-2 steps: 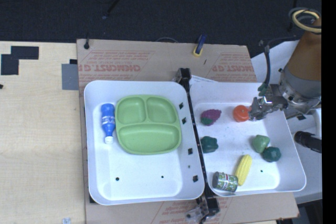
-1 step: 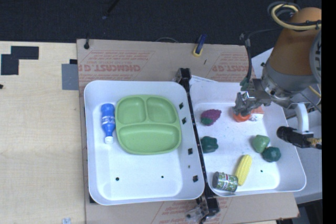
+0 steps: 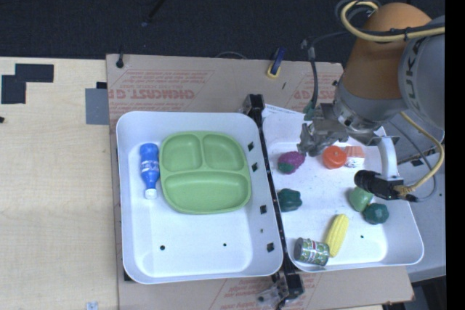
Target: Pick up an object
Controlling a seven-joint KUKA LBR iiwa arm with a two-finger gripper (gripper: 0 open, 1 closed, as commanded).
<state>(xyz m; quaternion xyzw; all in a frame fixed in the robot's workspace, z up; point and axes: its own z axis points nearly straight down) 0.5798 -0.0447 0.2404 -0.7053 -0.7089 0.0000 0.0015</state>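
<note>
In the right bin, my gripper hangs low over the back part, just above and right of a purple object. An orange-red object lies immediately to the gripper's right. Further forward lie a dark green pepper, a yellow corn cob, a small can on its side, a light green piece and a dark green piece. I see nothing held in the gripper.
The left bin holds a green divided plate and a blue bottle beside it. A black divider separates the bins. Cables and a black part trail by the arm on the right.
</note>
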